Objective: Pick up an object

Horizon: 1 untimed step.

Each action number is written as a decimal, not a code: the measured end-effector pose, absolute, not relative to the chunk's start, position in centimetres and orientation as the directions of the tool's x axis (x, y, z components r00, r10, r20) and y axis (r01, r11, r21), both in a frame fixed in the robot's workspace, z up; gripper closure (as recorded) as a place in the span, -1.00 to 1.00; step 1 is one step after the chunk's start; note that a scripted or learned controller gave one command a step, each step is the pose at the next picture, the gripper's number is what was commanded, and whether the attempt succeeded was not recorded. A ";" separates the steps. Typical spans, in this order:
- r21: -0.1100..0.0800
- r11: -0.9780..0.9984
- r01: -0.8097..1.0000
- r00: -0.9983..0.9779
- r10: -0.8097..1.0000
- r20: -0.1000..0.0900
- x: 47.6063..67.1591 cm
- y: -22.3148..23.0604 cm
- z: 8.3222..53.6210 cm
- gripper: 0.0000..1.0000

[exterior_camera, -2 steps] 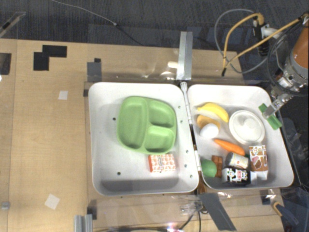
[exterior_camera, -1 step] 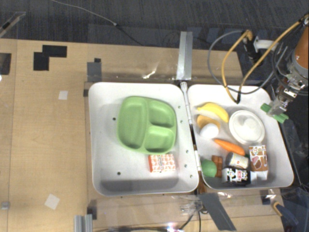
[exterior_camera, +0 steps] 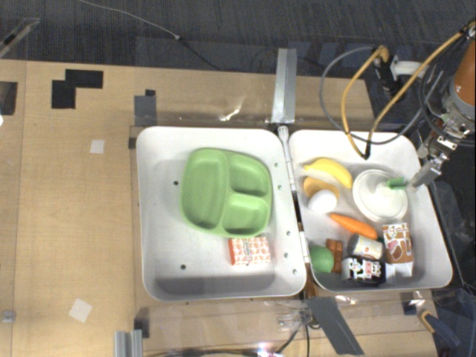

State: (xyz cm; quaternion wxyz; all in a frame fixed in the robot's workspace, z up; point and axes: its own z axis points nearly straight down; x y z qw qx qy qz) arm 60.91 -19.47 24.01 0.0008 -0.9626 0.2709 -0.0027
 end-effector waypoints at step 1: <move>-0.002 -0.873 -0.487 0.873 -0.487 0.002 61.6 -20.0 12.1 -1.00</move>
